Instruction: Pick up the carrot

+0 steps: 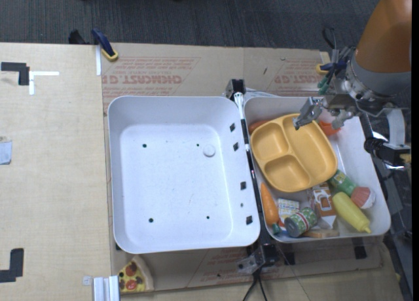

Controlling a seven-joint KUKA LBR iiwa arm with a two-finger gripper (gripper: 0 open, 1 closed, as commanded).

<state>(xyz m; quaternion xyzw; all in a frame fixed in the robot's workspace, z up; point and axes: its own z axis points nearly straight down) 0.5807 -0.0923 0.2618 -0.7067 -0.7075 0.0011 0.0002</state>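
Carrot point(268, 205) lies well apart from pincer point(308, 116).

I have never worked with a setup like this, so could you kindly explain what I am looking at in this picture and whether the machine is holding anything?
This is one camera fixed above a bench, looking down at a slant. The grey and orange shape at the right is a robot arm; its gripper hangs over the rim of a yellow divided plate. Nothing shows between its fingers, so it holds nothing. Two shallow white bins sit side by side. The left bin is nearly bare. The right bin holds the plate and toy food. The carrot, which the arm should pick up, lies along that bin's left wall, below the plate, untouched. Beside it are a small can and a yellow bottle.
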